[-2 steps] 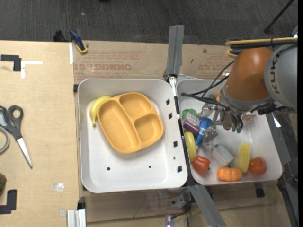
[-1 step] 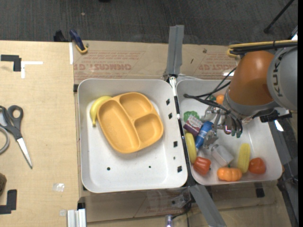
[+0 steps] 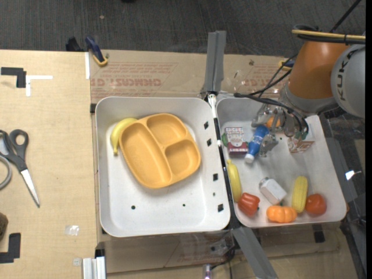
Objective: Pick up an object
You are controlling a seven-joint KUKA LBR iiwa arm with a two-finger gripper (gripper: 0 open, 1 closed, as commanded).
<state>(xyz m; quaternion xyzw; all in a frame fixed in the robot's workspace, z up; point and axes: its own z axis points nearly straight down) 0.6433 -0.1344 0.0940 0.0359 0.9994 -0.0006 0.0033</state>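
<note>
My gripper (image 3: 271, 133) hangs low over the back of the right bin (image 3: 325, 167), below the arm's orange band (image 3: 314, 68). A blue bottle with a white cap (image 3: 255, 143) lies tilted right beside the gripper's left side, touching or nearly touching it. I cannot make out whether the bottle is held. A red and white packet (image 3: 235, 141) lies just left of the bottle. A small carton (image 3: 301, 144) sits to the gripper's right, partly hidden by the wrist.
Along the right bin's front lie a yellow banana-like piece (image 3: 234, 180), a red pepper (image 3: 248, 203), a white box (image 3: 272, 190), corn (image 3: 299, 193), an orange fruit (image 3: 281, 214) and a tomato (image 3: 315, 204). The left bin (image 3: 151, 225) holds a yellow divided plate (image 3: 160, 150) and a banana (image 3: 120, 132). Scissors (image 3: 20, 161) lie far left.
</note>
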